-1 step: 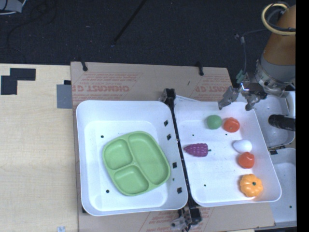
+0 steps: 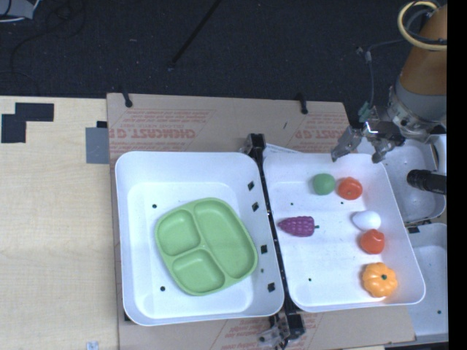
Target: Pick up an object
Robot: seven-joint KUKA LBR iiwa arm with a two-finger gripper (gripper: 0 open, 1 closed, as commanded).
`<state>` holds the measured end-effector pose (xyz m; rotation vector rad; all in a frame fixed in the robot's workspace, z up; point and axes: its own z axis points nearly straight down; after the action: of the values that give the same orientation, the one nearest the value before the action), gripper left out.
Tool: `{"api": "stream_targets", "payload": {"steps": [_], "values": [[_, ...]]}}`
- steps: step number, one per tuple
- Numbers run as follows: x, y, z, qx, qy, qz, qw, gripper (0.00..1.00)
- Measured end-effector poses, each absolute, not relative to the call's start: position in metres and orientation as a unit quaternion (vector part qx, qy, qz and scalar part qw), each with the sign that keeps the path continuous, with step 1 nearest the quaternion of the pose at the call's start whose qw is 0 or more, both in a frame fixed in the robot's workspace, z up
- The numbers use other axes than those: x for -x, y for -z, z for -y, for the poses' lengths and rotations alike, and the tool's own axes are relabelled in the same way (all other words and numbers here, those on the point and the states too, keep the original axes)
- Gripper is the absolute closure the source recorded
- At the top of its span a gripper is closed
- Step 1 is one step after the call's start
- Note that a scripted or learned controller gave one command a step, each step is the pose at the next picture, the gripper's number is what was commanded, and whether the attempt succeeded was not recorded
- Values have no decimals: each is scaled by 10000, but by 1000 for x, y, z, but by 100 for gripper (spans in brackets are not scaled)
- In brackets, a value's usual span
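Fingers (image 2: 343,149) spread apart, holding nothing, above the right bin's (image 2: 332,297) far edge.

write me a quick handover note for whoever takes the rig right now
Gripper: open, holding nothing, hovering over the far edge of the right bin.
Right bin holds green ball, orange-red piece, purple grapes, white egg, red tomato, orange pumpkin.
Left bin holds the green divided plate.
Done: nothing picked yet.
Left: descend, grasp an object, lift.
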<state>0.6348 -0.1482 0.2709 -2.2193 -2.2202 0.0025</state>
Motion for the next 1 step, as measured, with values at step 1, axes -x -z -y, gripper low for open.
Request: {"api": "stream_targets", "payload": {"steps": [1], "values": [[-641, -225, 150, 7070, -20, 7072, 24, 0]]}}
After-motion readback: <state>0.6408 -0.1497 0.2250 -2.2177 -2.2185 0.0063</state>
